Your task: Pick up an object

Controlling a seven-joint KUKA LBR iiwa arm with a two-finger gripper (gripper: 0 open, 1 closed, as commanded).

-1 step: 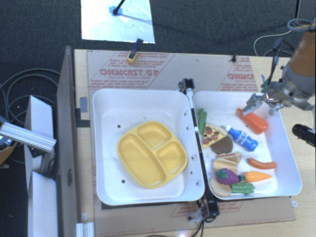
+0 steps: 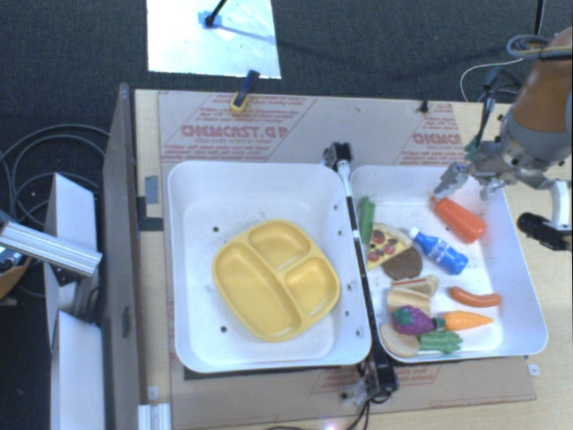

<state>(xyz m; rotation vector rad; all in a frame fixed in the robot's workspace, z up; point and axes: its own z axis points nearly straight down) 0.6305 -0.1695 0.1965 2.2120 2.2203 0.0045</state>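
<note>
My gripper [image 2: 470, 184] hangs over the far edge of the right bin [image 2: 528, 325], open, one finger [image 2: 448, 183] to the left and the other to the right, nothing between them. Just in front of it lies an orange bottle [image 2: 461, 220], tilted, its near end below the left finger. A blue bottle [image 2: 440, 251], a pizza slice [image 2: 383, 243], a brown round piece [image 2: 406, 264], a green vegetable [image 2: 366, 215], a red sausage [image 2: 474, 298], a carrot [image 2: 466, 321], a bread piece [image 2: 414, 289] and purple grapes [image 2: 411, 319] also lie in this bin.
The left bin [image 2: 192, 240] holds a yellow divided plate [image 2: 276, 279]. A black clip [image 2: 338, 156] sits where the two bins meet at the back. A dark fitting [image 2: 542, 229] sticks in at the right bin's right rim. Cardboard [image 2: 269, 128] lies behind the bins.
</note>
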